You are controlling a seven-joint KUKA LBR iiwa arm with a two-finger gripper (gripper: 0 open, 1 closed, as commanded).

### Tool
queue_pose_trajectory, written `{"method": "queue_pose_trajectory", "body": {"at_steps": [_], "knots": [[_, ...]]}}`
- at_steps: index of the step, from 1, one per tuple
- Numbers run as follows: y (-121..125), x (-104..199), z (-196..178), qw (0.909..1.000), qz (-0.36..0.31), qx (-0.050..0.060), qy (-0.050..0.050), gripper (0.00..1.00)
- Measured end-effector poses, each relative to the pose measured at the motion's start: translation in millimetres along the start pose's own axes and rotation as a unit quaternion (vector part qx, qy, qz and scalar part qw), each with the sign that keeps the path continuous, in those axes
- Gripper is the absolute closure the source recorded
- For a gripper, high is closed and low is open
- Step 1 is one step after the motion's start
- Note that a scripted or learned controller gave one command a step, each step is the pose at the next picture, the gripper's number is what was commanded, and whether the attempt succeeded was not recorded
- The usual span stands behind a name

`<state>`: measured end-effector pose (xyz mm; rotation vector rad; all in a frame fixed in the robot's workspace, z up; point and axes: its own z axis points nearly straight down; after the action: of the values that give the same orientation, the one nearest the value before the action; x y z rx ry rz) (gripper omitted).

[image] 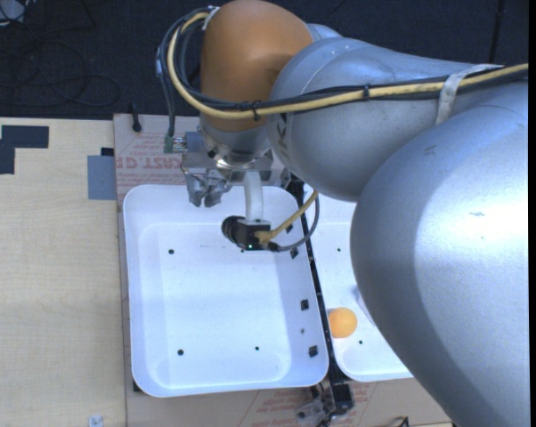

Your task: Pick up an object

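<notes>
Orange ball (342,322) sits lower right of frame, in the right-hand bin (375,367), near its left wall. I judge it light, rigid, smooth and prone to rolling; best taken across its middle. Gripper (207,189) hangs at the left bin's (152,345) upper edge; I cannot tell its opening. Arm (446,203) hides most of the right bin.

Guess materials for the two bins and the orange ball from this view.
Left bin and right bin: likely moulded plastic, white with a smooth semi-gloss finish; soft highlights and rounded corners suggest it.
Orange ball, in the right bin: probably plastic or foam, matte, even colour with no sharp glare. Too small to tell which.
</notes>
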<state>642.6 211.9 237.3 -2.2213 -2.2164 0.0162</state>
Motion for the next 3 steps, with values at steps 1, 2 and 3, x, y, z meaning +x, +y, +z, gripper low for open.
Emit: {"method": "queue_pose_trajectory", "body": {"at_steps": [1, 2, 3], "knots": [[-41, -13, 89, 1.0, -0.001, 0.003, 0.0, 1.0], [-60, -7, 154, 1.0, 0.001, -0.003, 0.001, 1.0], [-59, -8, 151, 1.0, 0.001, -0.003, 0.001, 0.0]]}}
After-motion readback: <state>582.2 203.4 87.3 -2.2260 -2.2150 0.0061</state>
